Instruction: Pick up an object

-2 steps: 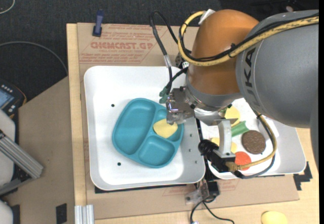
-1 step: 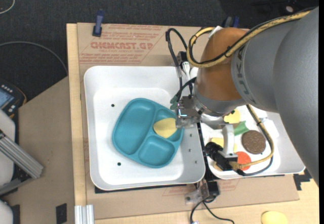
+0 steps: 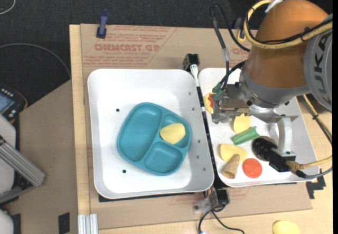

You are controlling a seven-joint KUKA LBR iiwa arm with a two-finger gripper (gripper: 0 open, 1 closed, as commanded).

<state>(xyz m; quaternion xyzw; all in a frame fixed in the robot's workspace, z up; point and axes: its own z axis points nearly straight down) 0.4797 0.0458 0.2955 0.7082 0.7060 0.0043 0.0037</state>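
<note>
The grey two-finger gripper (image 3: 228, 105) is lowered over the right white bin (image 3: 303, 138); its opening cannot be told. A green cylinder (image 3: 244, 136), yellow pieces (image 3: 232, 151) and red disc (image 3: 252, 168) are seen nearby, perhaps partly hidden by the arm.

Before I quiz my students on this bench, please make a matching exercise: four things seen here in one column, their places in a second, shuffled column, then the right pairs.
Things:
1. teal divided plate
2. pale yellow lemon-shaped piece
3. red disc
4. green stick

Places:
A. right bin, near its front edge, beside a tan cone
B. left bin, on the bin floor
C. right bin, below the arm's wrist, left of a black object
D. on the plate, in its right compartment

Pairs: 1-B, 2-D, 3-A, 4-C
</note>
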